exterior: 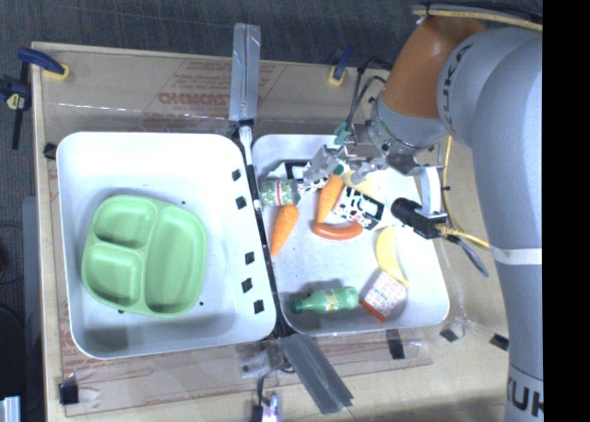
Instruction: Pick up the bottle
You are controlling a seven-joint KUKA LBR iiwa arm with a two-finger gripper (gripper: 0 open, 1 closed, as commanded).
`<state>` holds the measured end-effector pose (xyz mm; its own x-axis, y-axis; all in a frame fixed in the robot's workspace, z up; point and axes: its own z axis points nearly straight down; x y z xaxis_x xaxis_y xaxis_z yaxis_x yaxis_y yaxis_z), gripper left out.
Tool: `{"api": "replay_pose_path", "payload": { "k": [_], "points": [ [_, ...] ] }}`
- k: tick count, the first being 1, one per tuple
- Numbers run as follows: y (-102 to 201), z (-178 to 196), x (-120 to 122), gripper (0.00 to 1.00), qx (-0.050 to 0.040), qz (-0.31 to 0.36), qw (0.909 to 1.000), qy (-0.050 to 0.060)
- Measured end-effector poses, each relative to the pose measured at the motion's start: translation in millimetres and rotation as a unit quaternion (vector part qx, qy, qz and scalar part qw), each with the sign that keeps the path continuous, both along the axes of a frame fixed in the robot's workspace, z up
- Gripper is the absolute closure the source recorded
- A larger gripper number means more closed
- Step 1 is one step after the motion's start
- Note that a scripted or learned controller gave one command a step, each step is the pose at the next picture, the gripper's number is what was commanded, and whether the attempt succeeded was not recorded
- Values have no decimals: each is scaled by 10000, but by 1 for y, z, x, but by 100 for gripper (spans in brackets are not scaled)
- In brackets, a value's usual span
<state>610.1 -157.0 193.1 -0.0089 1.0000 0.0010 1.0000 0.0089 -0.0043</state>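
Observation:
A green bottle (324,300) with a yellow-green label lies on its side near the front wall of the right bin (426,227). A smaller clear bottle (277,193) with a green label lies against that bin's left wall. My gripper (337,168) hangs over the back of the right bin, just above the thick end of an orange carrot (329,201). Its fingers stand open, with nothing held between them. The small bottle is a short way to its left, and the green bottle is well toward the front of it.
A second carrot (284,228), a red sausage (337,231), a black-and-white card (361,209), a banana (392,255) and an orange box (383,294) share the right bin. A green divided plate (144,254) sits in the left bin (74,158).

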Motion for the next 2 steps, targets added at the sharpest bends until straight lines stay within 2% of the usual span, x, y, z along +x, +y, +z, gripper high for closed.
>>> {"api": "replay_pose_path", "payload": {
  "k": [1,2],
  "points": [
    [51,-78,10,0,-24,-670,9977,-19],
    [26,-79,-25,0,2,-155,9999,-1]
  ]
}}
